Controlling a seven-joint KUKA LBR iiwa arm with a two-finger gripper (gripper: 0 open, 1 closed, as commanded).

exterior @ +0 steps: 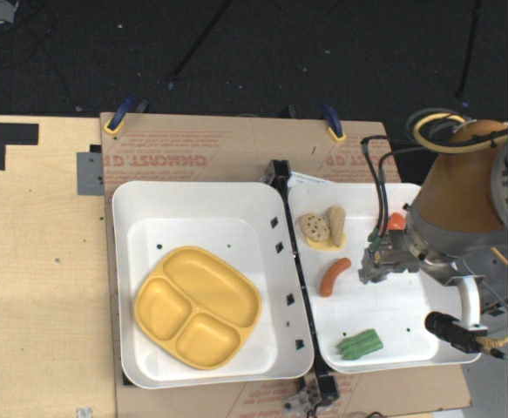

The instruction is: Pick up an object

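Note:
In the right bin (384, 320) lie a reddish sausage (334, 277), a green vegetable piece (360, 344), and a tan cookie with a pale bread piece (323, 228) near the back left. My gripper (377, 264) hangs low over the right bin, just right of the sausage. The wrist and orange band hide its tips. A small red-orange item (396, 221) shows behind the wrist.
The left bin (149, 207) holds a yellow divided plate (198, 306). A black divider (291, 268) runs between the bins. Cables loop above the arm at the right. Blue clamps hold the cardboard base at the back.

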